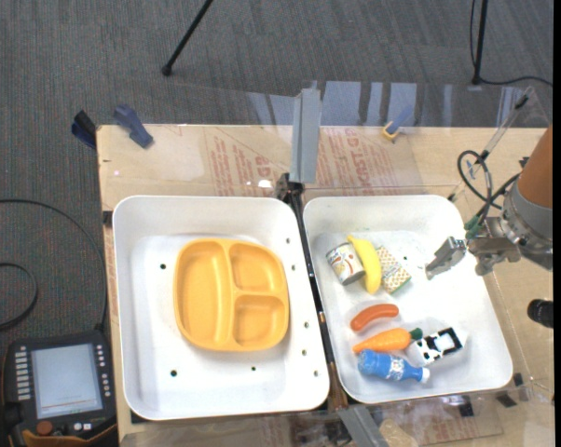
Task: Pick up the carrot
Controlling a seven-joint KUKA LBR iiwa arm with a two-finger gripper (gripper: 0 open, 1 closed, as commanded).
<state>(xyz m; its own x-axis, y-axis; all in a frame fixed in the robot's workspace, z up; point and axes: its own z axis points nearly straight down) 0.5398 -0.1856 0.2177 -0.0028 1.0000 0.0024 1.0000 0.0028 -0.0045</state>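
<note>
The claw (pixel 467 254) hangs open and empty at the right bin's (pixel 406 208) right edge, well apart from the carrot (pixel 385 341), which lies untouched near the front between a sausage (pixel 374 317) and a blue bottle (pixel 390 367), the pickup not yet begun.

Orange carrot (pixel 385 341) with green top, lying flat in right bin's near part.

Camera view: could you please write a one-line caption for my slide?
End effector hovers above the right bin, apart from the carrot lying between a sausage and a blue bottle.
</note>
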